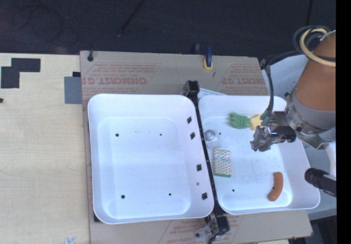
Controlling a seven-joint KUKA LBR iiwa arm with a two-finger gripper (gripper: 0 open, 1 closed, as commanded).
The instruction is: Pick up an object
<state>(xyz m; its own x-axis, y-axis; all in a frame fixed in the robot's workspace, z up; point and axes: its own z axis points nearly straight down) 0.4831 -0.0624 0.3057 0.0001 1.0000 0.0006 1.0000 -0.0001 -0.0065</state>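
Note:
My gripper (262,145) hangs over the right bin (299,204), near its middle right. Nothing shows between its fingers. An orange sausage-shaped object (275,186) lies below it near the bin's front right. A green object (238,120) and a small yellow piece (255,122) lie just up and left of the gripper. A green-checked white pad (222,162) rests at the bin's left side, and a small silver round object (209,135) sits above it by the divider.
The left bin (141,160) stands beside the right one, parted by a black clipped divider (198,144). Both rest on a cardboard sheet (137,75). The arm's orange band (324,59) and grey wrist fill the right side.

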